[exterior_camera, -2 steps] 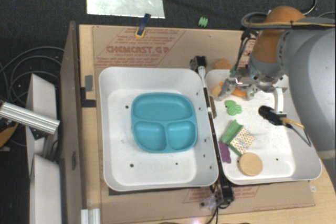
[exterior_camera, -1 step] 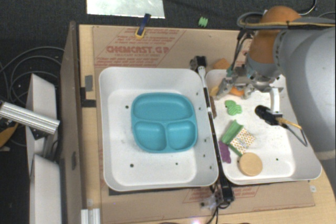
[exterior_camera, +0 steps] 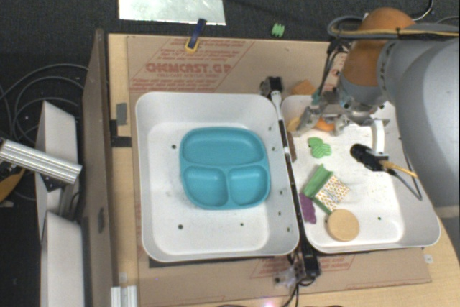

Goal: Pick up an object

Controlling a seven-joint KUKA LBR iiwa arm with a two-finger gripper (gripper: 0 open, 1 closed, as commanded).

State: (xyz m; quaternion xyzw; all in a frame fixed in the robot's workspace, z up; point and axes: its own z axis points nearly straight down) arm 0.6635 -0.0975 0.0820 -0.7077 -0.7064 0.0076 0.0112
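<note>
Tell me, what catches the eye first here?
Most striking is the bright blue divided tray lying alone in the left white bin. Next, the big grey arm with its orange band hangs over the right bin, where small items cluster, including a round tan disc.

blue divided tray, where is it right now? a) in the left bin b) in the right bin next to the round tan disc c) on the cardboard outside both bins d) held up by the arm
a: the blue divided tray lies flat on the floor of the left bin, while the round tan disc sits in the right bin.
</note>
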